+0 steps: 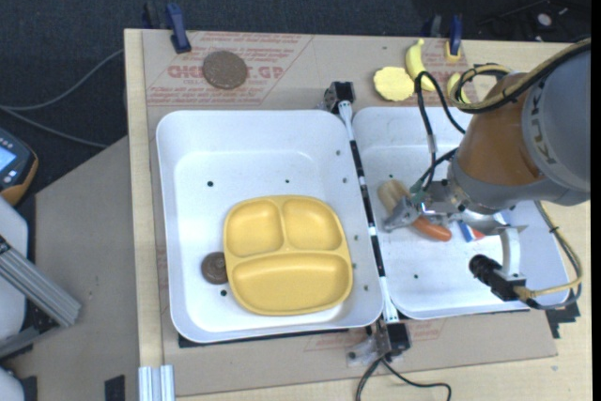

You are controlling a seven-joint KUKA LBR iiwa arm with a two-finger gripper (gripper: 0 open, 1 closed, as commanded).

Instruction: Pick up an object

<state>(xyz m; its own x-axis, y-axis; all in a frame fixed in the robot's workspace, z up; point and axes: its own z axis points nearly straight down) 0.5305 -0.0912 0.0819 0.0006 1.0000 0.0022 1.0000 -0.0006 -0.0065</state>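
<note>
My gripper [402, 215] is low in the right bin [441, 296], near its left wall. A small tan object [389, 193] lies just above it, touching or nearly touching it. An orange carrot-like piece [435, 228] lies right beside the gripper on its right, with a bit of blue [470, 230] next to it. The arm's grey and orange wrist [498, 155] hides the bin floor behind them. Nothing shows as held.
The left bin [188, 164] holds a yellow divided plate [286, 254] and a small brown round thing [215, 268] at the plate's left edge. On the cardboard behind the bins lie a brown disc [223, 69] and yellow pieces [394, 83]. Blue clamps [177, 28] grip the back edge.
</note>
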